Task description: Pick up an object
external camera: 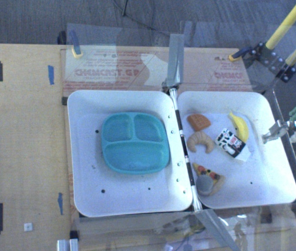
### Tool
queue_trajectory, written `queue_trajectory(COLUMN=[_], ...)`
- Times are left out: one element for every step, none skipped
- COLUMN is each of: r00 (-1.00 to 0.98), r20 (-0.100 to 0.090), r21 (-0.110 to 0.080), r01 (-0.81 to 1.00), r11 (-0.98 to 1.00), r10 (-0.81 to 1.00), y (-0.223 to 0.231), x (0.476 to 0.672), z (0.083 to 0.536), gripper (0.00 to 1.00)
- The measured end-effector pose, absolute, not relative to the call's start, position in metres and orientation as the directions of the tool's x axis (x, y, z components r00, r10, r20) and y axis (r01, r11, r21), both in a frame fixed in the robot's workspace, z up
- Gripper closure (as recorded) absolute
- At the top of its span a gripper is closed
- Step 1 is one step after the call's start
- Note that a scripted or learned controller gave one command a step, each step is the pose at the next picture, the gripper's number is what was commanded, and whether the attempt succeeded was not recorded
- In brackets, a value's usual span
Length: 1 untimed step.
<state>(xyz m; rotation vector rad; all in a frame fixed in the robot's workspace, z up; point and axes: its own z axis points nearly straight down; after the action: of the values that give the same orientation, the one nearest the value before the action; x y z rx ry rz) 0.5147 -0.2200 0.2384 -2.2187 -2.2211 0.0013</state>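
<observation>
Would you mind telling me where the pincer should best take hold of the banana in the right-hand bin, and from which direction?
Probably across the middle of the banana, coming straight down from above. It lies flat on the floor of the right bin, curved and narrow, so closing across its short width should fit. Its lower end sits close against the black-and-white carton, so the upper half leaves more room for the fingers.

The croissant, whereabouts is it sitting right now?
The croissant lies in the right-hand bin, near its left wall, just below the toast slice and left of the small black-and-white carton.
</observation>
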Motion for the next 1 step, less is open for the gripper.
queue_trajectory(r00=[0.066], r20=[-0.003], r21=[0.009], r01=[0.998], r11=[-0.066], r10=[0.998], y=[-0.2162], x=[0.5605], z=[0.1236], gripper=[0.0])
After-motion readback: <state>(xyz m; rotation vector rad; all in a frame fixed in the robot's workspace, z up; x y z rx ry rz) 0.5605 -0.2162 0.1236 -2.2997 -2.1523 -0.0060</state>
